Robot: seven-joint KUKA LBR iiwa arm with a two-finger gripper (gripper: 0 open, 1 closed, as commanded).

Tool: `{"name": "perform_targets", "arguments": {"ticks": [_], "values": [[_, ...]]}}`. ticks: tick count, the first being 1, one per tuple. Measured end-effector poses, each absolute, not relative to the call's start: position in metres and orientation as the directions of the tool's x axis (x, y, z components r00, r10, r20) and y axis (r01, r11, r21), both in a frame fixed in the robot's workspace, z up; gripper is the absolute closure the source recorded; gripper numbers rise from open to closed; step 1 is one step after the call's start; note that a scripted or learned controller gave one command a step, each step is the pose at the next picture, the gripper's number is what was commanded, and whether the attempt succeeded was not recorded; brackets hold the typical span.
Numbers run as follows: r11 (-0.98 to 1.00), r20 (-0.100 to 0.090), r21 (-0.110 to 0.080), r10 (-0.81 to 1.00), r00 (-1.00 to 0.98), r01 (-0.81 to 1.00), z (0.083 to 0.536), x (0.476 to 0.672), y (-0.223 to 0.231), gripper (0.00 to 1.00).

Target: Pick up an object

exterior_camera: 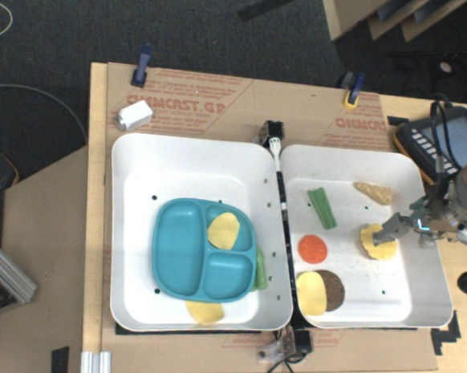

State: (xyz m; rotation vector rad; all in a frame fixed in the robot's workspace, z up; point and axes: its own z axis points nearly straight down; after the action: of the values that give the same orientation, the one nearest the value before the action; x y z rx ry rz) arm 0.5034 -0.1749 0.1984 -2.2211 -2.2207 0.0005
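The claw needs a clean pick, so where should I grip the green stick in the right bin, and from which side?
Take the green stick at its middle, straight from above, with the fingers closing across its narrow width. It lies flat and slanted on the right bin floor, with bare floor along both long sides, which probably leaves room for the fingers.

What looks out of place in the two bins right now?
In the left bin, a green piece is wedged between the teal divided plate and the bin wall, and a yellow piece pokes out from under the plate's near edge. Right bin items lie loose, nothing spilled.
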Motion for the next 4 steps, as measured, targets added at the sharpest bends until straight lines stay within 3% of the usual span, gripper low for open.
{"name": "perform_targets", "arguments": {"ticks": [1, 2, 3, 4], "values": [[0.001, -0.009, 0.022, 1.0, -0.001, 1.0, 0.419, 0.514, -0.197, 0.0], [0.003, -0.006, 0.019, 1.0, -0.003, 1.0, 0.545, 0.488, -0.179, 0.0], [0.002, -0.005, 0.008, 1.0, -0.002, 1.0, 0.547, 0.489, -0.18, 1.0], [-0.001, 0.003, -0.01, 1.0, 0.001, 1.0, 0.443, 0.478, -0.18, 1.0]]}}
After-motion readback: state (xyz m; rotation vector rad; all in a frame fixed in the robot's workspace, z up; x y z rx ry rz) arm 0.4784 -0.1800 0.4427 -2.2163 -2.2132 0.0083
